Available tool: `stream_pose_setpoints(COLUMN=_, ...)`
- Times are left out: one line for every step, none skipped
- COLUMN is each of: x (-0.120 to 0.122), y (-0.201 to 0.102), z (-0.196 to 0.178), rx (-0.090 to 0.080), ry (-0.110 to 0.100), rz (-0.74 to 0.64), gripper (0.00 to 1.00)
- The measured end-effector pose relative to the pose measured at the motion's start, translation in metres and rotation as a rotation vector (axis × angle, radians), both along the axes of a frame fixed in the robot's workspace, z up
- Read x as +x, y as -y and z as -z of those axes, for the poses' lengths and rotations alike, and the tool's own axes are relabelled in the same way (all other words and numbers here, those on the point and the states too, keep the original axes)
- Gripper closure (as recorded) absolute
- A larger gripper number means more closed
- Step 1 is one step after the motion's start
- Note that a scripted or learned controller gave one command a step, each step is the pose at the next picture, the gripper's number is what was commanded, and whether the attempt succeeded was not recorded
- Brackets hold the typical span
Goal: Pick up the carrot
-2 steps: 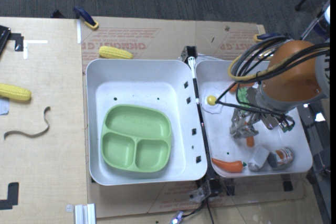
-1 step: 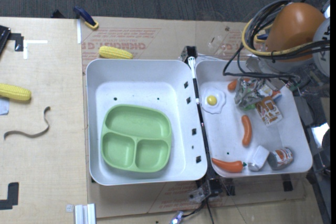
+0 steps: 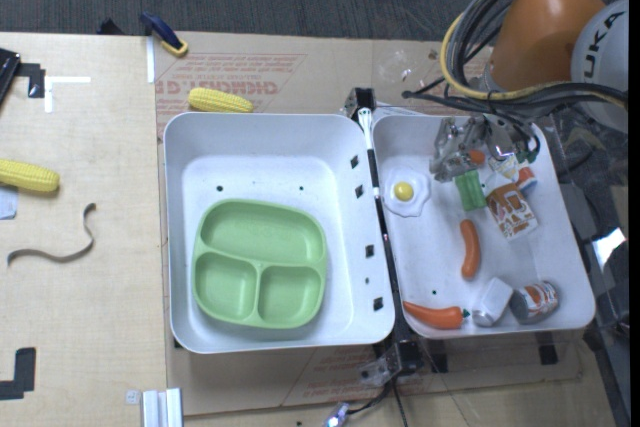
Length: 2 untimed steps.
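Two bins [image 3: 180,215] on desk | left: green tray [image 3: 262,263] | right, near edge: carrot [image 3: 434,315], well apart from claw [image 3: 462,150] at far end; claw state unreadable | risk: nearby sausage [image 3: 469,248] grabbed instead, being similar in shape and colour

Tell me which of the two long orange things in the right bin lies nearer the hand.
The sausage, lying roughly upright mid-bin, is nearer the hand. The carrot, with its green tip, lies along the right bin's front wall, farther off.
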<state>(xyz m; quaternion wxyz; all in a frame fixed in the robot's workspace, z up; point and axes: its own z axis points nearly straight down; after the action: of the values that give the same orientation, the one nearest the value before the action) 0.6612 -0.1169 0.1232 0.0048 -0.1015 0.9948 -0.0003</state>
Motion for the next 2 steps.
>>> stream_pose_setpoints(x=0.000, y=0.000, z=0.000, rx=0.000, ry=0.000, rz=0.001, gripper=0.00)
stream_pose_setpoints(x=-0.001, y=-0.025, z=0.030, rx=0.001, ry=-0.003, rz=0.055, gripper=0.00)
